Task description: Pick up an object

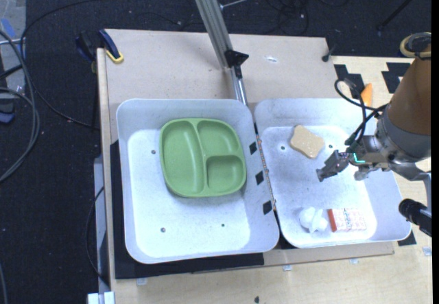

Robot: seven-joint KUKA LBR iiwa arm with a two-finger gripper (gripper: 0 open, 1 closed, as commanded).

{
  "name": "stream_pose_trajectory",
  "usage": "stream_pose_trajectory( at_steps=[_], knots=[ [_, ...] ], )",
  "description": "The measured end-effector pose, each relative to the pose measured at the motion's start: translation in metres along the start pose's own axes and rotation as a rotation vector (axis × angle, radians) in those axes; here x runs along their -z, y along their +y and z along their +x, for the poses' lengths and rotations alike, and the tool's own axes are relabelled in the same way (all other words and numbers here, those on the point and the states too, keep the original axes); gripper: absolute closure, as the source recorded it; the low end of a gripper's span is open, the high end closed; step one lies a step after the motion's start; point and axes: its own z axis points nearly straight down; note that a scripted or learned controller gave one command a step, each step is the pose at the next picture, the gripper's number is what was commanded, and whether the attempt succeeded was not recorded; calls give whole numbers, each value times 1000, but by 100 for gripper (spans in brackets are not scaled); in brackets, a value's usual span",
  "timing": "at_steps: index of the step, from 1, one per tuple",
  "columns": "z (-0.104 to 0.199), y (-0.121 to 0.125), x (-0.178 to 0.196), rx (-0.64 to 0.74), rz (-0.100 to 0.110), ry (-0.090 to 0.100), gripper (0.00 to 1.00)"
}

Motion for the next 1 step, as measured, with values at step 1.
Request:
stream_pose_trajectory(
  at_steps=[1],
  knots=[
    [0, 0, 0, 0, 0, 0, 0]
  ],
)
